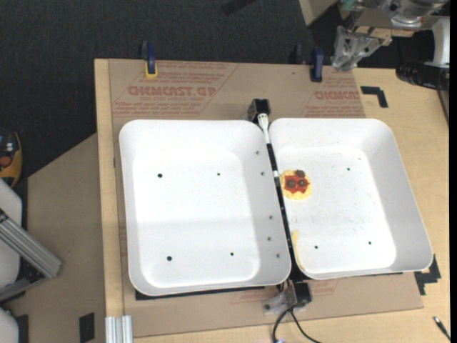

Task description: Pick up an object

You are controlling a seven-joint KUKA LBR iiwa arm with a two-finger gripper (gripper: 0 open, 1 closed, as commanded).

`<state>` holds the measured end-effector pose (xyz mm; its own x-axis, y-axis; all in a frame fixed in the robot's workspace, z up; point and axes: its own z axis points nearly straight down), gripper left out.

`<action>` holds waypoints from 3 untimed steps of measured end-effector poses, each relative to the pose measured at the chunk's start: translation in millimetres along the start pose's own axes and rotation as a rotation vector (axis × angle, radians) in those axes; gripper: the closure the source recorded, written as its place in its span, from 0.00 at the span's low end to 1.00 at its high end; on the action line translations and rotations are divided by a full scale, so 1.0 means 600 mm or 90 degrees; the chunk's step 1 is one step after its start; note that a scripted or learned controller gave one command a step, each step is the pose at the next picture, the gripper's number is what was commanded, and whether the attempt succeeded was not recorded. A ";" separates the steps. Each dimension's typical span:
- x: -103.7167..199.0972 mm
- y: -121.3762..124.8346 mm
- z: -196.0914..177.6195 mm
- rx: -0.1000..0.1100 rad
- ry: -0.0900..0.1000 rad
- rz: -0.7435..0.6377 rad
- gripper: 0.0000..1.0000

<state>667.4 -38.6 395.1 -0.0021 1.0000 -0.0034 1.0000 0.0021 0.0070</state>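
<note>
**Hand high, toy in the right bin**

We see the hand (348, 52) up at one o'clock, above the counter (186, 91) beyond the bins — whether it is open or closed we cannot tell. The toy (296, 184), small, yellow and red, lies in the right bin (371, 191) at its nine o'clock side, near the wall shared with the left bin (193, 199) — well apart from the hand.

Bright, even overhead light glares off the white bins (193, 191), soft shadows beneath, edges slightly blurred
</note>
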 end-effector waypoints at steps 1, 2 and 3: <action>0.139 -0.005 0.186 0.010 0.004 -0.003 1.00; 0.285 0.000 -0.095 -0.010 0.006 -0.006 1.00; 0.452 -0.139 0.171 0.017 0.002 -0.006 1.00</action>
<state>583.8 232.3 291.1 -0.0123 0.9999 -0.0006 0.9997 0.0122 -0.0194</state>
